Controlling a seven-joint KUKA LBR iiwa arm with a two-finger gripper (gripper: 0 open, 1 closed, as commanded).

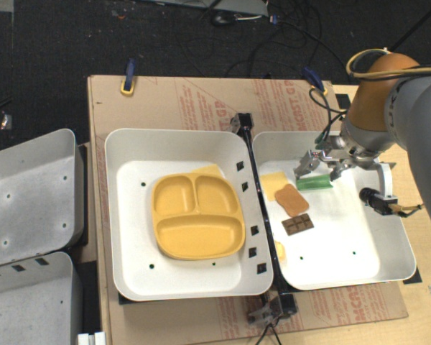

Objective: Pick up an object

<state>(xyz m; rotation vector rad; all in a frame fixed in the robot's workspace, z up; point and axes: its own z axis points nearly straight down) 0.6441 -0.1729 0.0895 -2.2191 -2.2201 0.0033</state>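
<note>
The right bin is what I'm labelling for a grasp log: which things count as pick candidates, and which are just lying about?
Candidates near the gripper:
green block
tan oblong piece
brown waffle-like piece
yellow piece

Lying about:
yellow divided tray in the left bin
blue clamps
floor cables

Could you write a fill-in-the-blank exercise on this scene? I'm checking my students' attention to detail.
1. The yellow divided tray lies in the ____ bin.
2. The gripper hovers above a small ____ object.
3. The tray has ____ compartments.
4. The dark brown square piece lies in the ____ bin.

Missing words: left; green; three; right
</note>
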